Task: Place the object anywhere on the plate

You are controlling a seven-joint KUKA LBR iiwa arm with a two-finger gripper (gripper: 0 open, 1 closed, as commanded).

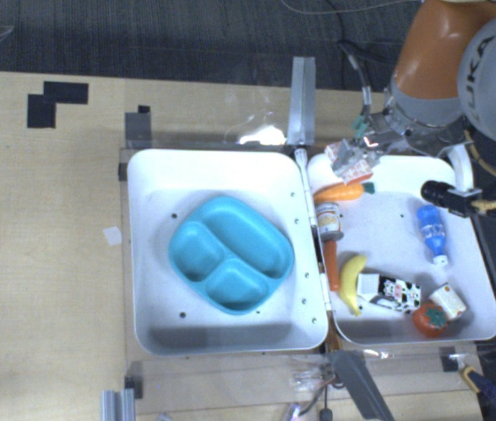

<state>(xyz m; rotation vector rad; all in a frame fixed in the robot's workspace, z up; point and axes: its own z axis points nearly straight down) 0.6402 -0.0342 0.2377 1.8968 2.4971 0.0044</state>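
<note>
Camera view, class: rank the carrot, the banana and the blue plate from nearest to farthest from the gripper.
Measured from the gripper at the right bin's far left corner:
1. Carrot, just below it by the divider.
2. Banana, lower in the right bin, near the front.
3. Blue plate, across the divider in the left bin.

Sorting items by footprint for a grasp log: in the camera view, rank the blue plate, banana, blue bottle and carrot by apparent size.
1. blue plate
2. banana
3. blue bottle and carrot look alike; I won't rank them.
</note>
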